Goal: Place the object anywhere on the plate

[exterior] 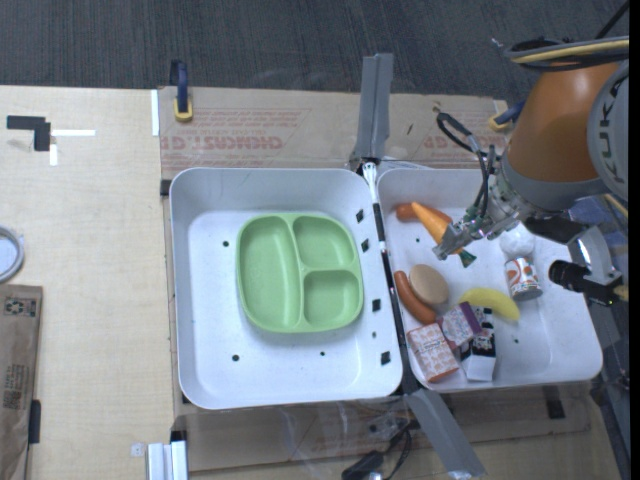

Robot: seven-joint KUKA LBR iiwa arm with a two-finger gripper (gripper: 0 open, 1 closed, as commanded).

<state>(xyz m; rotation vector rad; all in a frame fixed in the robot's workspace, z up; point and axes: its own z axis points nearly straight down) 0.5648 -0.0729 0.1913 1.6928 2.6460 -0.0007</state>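
Observation:
A green plate (262, 268) with three compartments lies in the left bin (200, 298). The right bin (560, 353) holds toy food: an orange carrot (428, 218), a sausage (411, 298), a round tan bun (430, 285), a yellow banana (492, 301), a small can (522, 277) and small boxes (432, 352). My gripper (458, 240) hangs over the right bin, just right of the carrot's near end and above the bun. I see nothing clearly held between its tips.
A grey divider post (375, 108) stands at the back between the two bins. A blue and yellow clamp (180, 93) sits at the back of the bench. A tape roll (8, 255) lies at the far left.

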